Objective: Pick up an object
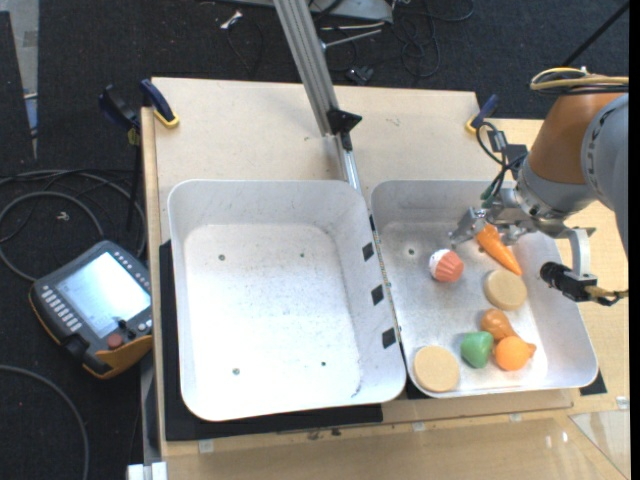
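Here, the KUKA arm [585,153] reaches in from three o'clock over the right-hand bin [405,208], its gripper [490,230] low at the bin's twelve-to-one o'clock area, right above a toy carrot [498,249]. The carrot's orange body slants out from under the gripper toward five o'clock. Whether the jaws are apart or clamped on the carrot cannot be told at this angle, so the pick cannot be called done; at best it looks to be at the grasp stage, with the lift not yet made.

The carrot appears to rest on or just above the bin floor, its upper end tucked under the gripper's metal parts. At about eight o'clock from the gripper lies a red-and-white ball [446,266]. A tan round disc [506,290] sits just beyond the carrot's tip. Farther toward six o'clock are a small orange piece [496,321], a green toy pepper [477,349] and an orange fruit [513,353], with a second tan disc [437,367] at the bin's near corner. The left-hand bin [200,203] stands beside it at nine o'clock.
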